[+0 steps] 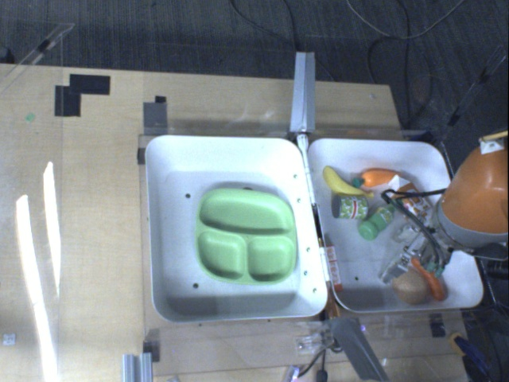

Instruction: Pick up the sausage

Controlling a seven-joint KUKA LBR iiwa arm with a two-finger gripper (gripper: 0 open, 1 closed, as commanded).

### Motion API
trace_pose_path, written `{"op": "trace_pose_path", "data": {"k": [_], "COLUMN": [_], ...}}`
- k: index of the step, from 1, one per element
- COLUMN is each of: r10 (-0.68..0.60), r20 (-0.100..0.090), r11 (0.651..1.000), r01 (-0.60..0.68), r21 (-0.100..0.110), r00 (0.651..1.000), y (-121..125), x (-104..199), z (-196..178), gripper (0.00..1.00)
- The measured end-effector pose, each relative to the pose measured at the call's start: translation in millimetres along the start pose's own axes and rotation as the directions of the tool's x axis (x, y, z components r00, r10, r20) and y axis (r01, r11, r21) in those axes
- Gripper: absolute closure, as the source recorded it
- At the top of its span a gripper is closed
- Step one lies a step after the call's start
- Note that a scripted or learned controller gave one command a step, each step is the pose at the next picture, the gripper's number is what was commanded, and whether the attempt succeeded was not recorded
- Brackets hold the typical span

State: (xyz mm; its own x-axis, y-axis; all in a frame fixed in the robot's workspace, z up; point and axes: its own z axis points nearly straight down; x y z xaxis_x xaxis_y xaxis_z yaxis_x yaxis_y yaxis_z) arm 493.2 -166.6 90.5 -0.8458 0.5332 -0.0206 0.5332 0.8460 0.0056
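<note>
On the left of the counter (pixel 95 237) stands the left bin (pixel 171 293), and inside it lies a green tray (pixel 246 233) with three sections; nothing there belongs to the task.

The right bin (pixel 358 293) is crowded. Near its back wall there is a banana (pixel 340 181), and just beside it an orange carrot-like piece (pixel 380 177). In front of these lie a small can (pixel 351 207) and a green bottle (pixel 376 221), almost touching each other.

Further right, near the front corner, I see a brownish rounded thing (pixel 410 286) that I take for the sausage, but it is blurred and I am not sure. A thin orange piece (pixel 433 281) lies against it.

The gripper (pixel 413 257) hangs just above this pile, under the arm (pixel 481 205) with its orange band. I cannot tell how the jaws stand, because the metal parts are blurred together.

The risk, in my judgement, is the crowding: the jaws may close on the orange piece instead, or on both things together. The rounded surface may also slip out. The bin wall is near, so the jaws could strike it on the way down.
</note>
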Motion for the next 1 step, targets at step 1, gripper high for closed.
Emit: {"op": "trace_pose_path", "data": {"k": [1], "r10": [0.001], "r20": [0.002], "r11": [1.000], "r01": [-0.001], "r21": [-0.003], "r00": [1.000], "y": [2.6], "x": [-1.3], "z": [-11.6], "gripper": [1.00]}}
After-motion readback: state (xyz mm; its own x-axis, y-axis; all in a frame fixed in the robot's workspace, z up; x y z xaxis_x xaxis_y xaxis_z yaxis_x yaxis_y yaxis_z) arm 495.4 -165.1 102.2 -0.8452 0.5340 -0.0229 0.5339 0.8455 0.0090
